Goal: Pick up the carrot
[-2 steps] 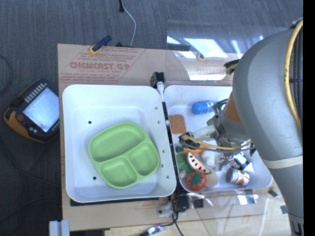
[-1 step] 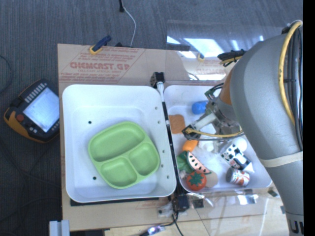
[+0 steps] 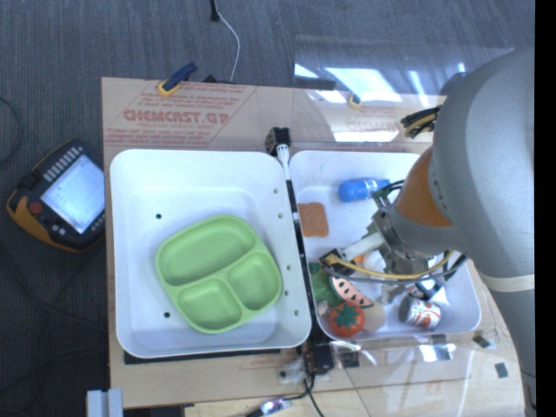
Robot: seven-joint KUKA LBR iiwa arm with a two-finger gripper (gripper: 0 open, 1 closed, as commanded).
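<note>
Reaching in from three o'clock, the grey arm (image 3: 486, 155) with its orange band (image 3: 421, 194) hangs over the right bin (image 3: 382, 159), and its bulk covers much of that bin's three o'clock side. The gripper (image 3: 395, 263) sits low among the clutter near the bin's middle, with yellow and black cables looping round it; I cannot tell from here how it is set, or whether anything is in it.

I cannot pick out a carrot for certain. An orange-red piece (image 3: 352, 290) with dark seed-like marks, lying tilted at about seven o'clock of the gripper, looks more like a watermelon slice. Just below it, toward six o'clock, sits a red tomato-like toy (image 3: 346, 320) with a green top. A blue bottle-shaped thing (image 3: 360, 188) lies at the bin's twelve o'clock end, and a flat brown square (image 3: 314, 219) rests near the bin's nine o'clock wall. A small red-and-white can (image 3: 420, 314) lies at about five o'clock of the gripper.

The left bin (image 3: 130, 181) holds a light green divided plate (image 3: 219, 273) with three compartments, well apart from the gripper. Both bins rest on a cardboard-covered tabletop (image 3: 187, 111), with a yellow and blue clamp (image 3: 177, 77) at its twelve o'clock edge. Off the tabletop at nine o'clock, a control pendant (image 3: 59, 196) with a lit screen lies on the grey carpet (image 3: 87, 24).
</note>
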